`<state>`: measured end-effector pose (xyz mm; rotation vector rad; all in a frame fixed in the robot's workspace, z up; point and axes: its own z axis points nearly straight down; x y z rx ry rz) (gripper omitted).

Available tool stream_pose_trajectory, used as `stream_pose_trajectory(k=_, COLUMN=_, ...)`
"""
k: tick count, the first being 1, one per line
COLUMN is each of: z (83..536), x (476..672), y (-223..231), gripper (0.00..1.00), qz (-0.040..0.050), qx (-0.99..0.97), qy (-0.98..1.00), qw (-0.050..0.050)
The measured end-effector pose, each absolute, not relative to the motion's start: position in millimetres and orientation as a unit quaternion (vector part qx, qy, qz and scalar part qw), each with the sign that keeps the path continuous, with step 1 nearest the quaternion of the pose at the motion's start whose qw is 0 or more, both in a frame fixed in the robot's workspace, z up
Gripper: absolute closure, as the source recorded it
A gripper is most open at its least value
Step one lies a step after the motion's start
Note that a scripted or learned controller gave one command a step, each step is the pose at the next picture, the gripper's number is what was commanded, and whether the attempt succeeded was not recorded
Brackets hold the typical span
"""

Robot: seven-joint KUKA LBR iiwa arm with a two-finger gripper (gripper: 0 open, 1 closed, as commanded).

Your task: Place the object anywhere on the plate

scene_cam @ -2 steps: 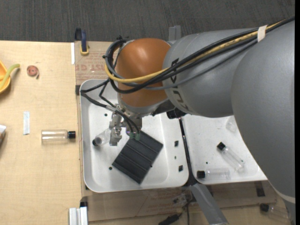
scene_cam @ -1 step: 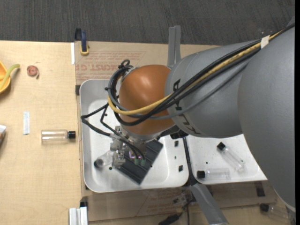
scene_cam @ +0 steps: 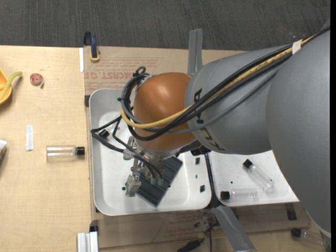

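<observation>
My gripper [scene_cam: 134, 184] hangs low over the front middle of the left white bin [scene_cam: 105, 193], below the arm's orange band [scene_cam: 160, 106]. A dark flat rectangular object [scene_cam: 163, 180] lies tilted in that bin, right beside the gripper on its right; the wrist covers its upper end. Whether the gripper touches the object cannot be told from this angle. At the far left edge of the bench sits part of an orange-yellow dish [scene_cam: 3, 86].
The right bin [scene_cam: 278, 193] holds two clear vials [scene_cam: 259, 175] [scene_cam: 239, 196] and small black bits [scene_cam: 201, 188]. On the wooden bench to the left lie a clear bottle with a black cap [scene_cam: 63, 151], a white strip [scene_cam: 29, 138] and a small red disc [scene_cam: 35, 79].
</observation>
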<state>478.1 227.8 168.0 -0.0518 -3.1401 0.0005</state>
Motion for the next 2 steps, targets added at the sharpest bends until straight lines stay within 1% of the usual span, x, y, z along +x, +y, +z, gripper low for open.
stream_pose_trajectory(k=1, z=235.7, x=543.9, y=174.9, gripper=0.00, qz=-0.0010, qx=0.356, qy=-0.934, qw=-0.002)
stream_pose_trajectory(k=2, z=339.8, x=525.3, y=101.4, gripper=0.00, qz=-0.0006, qx=0.396, qy=-0.918, qw=-0.002)
